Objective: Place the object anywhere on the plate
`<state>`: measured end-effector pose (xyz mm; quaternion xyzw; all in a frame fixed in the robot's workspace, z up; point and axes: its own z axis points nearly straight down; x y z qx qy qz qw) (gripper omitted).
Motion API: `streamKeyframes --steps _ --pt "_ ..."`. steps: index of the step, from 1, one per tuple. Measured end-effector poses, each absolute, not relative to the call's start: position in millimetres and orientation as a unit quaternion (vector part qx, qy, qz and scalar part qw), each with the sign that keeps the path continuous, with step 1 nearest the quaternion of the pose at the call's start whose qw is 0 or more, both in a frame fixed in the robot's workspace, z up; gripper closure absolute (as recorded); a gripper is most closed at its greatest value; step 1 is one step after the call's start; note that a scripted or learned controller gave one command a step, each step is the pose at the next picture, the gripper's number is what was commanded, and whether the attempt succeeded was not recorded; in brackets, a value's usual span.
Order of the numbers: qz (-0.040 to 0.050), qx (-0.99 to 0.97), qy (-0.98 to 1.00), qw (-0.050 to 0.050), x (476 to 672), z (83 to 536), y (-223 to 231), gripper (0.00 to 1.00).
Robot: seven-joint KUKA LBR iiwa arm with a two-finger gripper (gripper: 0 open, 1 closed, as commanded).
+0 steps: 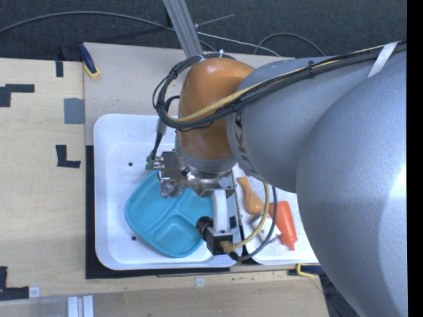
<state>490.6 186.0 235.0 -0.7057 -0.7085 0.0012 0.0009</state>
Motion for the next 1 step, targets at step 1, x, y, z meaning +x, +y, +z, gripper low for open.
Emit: streamKeyframes --steps 1 --pt "0.0013 -0.706 -0.709 0.001 490.6 235.0 186.0 0.0"
